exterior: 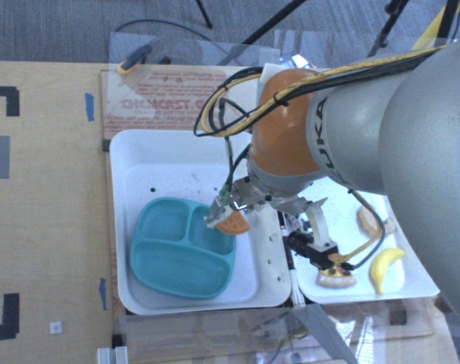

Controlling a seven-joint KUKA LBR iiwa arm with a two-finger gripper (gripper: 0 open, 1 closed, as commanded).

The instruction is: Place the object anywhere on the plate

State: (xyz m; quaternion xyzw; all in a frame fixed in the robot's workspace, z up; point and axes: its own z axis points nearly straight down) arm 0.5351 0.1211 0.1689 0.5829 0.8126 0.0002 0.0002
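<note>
An orange, waffle-patterned toy piece [233,224], perhaps a cone or cracker, sat between the fingers of the pincer [223,217], which was clamped on it. The piece hung over the right rim of the teal divided plate [181,268], beside its upper right compartment; whether it touched the plate could not be told. The plate, with three compartments, lay tilted in the lower part of the left white bin [139,158], whose floor showed small dark specks above the plate.

The arm's orange band [283,135] and grey wrist stood directly above the pincer, and black and yellow cables [222,105] looped over them. The large grey body of the arm [400,120] stretched away to the upper right.

In the right white bin [423,283] lay a yellow toy banana [385,268] near the lower right corner, a pale curved piece [366,220] above it, and a tan, toasted-looking piece [335,280] at the lower left, partly under a black fitting [309,247] with a cable.

Both bins rested on the counter [48,203], a light wooden surface with black corner marks and strips of blue tape [89,106]. A sheet with red lettering [161,101] lay behind the left bin.
</note>
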